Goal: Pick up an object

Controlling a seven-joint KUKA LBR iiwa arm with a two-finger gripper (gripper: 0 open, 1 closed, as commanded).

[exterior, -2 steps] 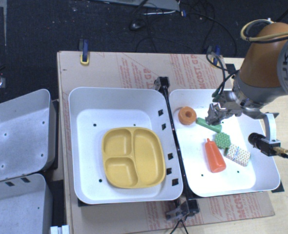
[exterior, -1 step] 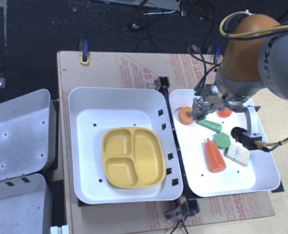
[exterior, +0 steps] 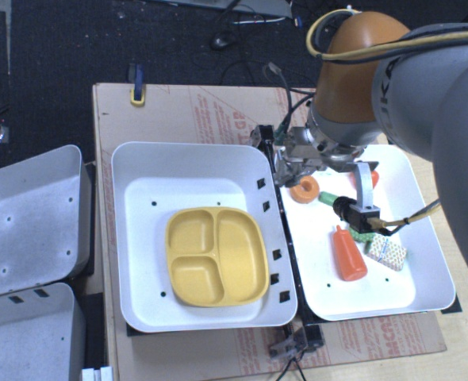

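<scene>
Two white bins [exterior: 131,236], one yellow tray [exterior: 216,255] at 9 o'clock, one orange carrot [exterior: 348,256] at 3, end effector [exterior: 309,165] above one orange ring [exterior: 304,190], grip state unclear.

A yellow divided plate [exterior: 216,255] lies in the middle of the left bin [exterior: 131,165]. In the right bin [exterior: 432,292], just beside the left bin's wall, the gripper [exterior: 304,165] hangs above an orange ring [exterior: 304,189]. Farther from the left bin lie an orange bottle [exterior: 349,255] and a patterned white block [exterior: 387,252], near each other.
</scene>
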